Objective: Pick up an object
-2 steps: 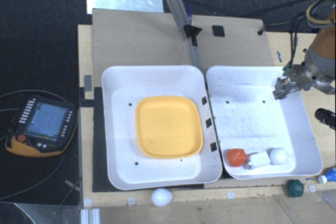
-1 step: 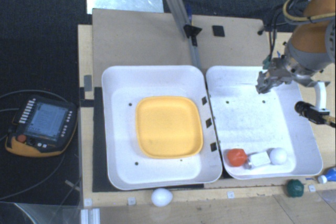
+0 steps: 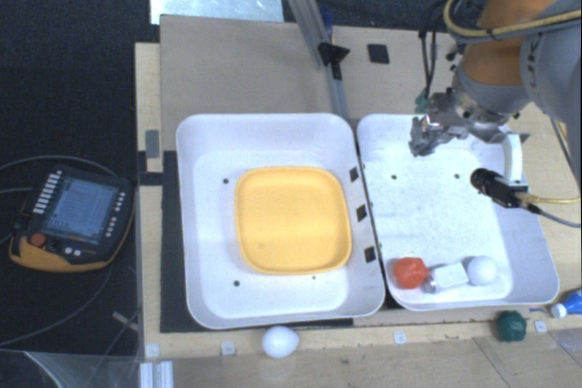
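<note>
A: Bench, camera view: two bins; left bin (image 3: 195,195) has a yellow plate (image 3: 293,218). Right bin (image 3: 536,273) has a red ball (image 3: 408,272), white block (image 3: 447,276) and white ball (image 3: 482,269) at its near edge.

B: Gripper (image 3: 424,139) hangs over the far edge, well apart; I cannot tell its fingers' state. You should centre over the red ball before descending.

A single fixed camera looks down at a slant from above the bench (image 3: 273,59), taking in both white bins: the left bin (image 3: 195,195) and the right bin (image 3: 527,259). It stands far enough back to include floor beyond the bench, where a control pendant (image 3: 68,223) lies at the view's left.
</note>
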Motion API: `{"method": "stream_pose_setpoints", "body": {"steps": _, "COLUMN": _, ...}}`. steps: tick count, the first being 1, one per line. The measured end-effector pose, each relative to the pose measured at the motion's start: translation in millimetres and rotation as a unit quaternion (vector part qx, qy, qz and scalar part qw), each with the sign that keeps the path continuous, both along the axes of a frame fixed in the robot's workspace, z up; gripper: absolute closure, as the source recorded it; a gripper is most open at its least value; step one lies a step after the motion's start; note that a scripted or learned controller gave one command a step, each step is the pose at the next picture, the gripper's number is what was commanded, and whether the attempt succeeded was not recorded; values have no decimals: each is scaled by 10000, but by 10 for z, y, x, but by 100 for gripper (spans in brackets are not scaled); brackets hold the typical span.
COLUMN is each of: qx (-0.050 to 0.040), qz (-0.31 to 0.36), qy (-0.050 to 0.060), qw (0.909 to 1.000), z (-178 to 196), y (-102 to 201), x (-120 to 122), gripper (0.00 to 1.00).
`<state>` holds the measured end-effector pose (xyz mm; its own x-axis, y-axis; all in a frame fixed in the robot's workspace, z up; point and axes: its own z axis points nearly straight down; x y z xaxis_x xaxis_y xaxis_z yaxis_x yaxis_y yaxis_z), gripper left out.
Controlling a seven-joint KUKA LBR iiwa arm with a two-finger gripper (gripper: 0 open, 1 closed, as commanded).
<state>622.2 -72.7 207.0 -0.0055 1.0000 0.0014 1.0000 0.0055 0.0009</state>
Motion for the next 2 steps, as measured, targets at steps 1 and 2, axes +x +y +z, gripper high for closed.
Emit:
{"method": "stream_pose_setpoints", "body": {"steps": 1, "qx": 0, "qz": -3, "qy": -5, "qw": 10000, "z": 162, "y": 508, "x": 122, "gripper": 100}}
{"method": "stream_pose_setpoints", "body": {"steps": 2, "qx": -1, "qz": -4, "qy": -4, "qw": 10000, "z": 283, "y": 984, "x": 226, "gripper": 100}}
